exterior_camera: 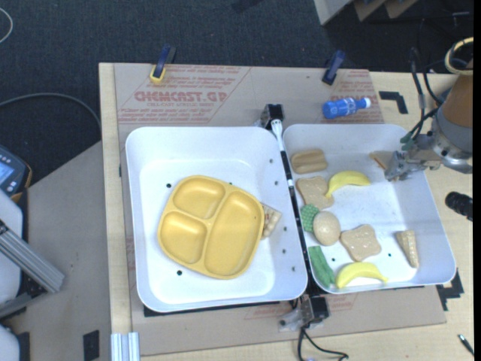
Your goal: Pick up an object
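Note:
My gripper hangs over the right bin's upper right part, reaching in from the right. A small brown piece lies just left of it; I cannot tell whether they touch. In that bin lie a tan bread piece, a second tan piece, a yellow banana, a green item, a beige egg, a toast slice, a cone, another banana and a green pod.
The left bin holds a yellow divided plate with a small tan waffle piece at its right edge. A blue bottle lies on the bench behind the right bin. Blue clamps grip the board's far edge.

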`<state>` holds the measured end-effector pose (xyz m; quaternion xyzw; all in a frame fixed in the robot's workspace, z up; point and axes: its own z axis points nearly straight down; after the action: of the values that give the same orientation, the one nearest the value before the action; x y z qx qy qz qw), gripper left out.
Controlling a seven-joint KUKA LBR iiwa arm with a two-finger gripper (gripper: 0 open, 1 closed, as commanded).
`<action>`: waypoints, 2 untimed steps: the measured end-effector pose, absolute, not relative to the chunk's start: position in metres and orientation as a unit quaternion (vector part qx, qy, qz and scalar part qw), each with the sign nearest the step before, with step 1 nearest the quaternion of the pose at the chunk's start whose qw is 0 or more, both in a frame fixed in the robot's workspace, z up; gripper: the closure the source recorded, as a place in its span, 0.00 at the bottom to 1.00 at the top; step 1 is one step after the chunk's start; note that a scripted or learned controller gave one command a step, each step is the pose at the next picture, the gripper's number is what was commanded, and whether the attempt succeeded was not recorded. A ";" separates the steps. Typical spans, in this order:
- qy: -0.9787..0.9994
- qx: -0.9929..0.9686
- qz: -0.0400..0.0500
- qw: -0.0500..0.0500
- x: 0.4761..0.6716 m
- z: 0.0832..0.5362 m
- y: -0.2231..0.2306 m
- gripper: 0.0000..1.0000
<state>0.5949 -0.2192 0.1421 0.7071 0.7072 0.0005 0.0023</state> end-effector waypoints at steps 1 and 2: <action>0.707 0.707 0.001 0.003 0.592 0.186 -0.217 1.00; 0.708 0.707 0.001 0.003 0.593 0.227 -0.217 1.00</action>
<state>0.5930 -0.2173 0.2273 0.7067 0.7075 0.0010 0.0028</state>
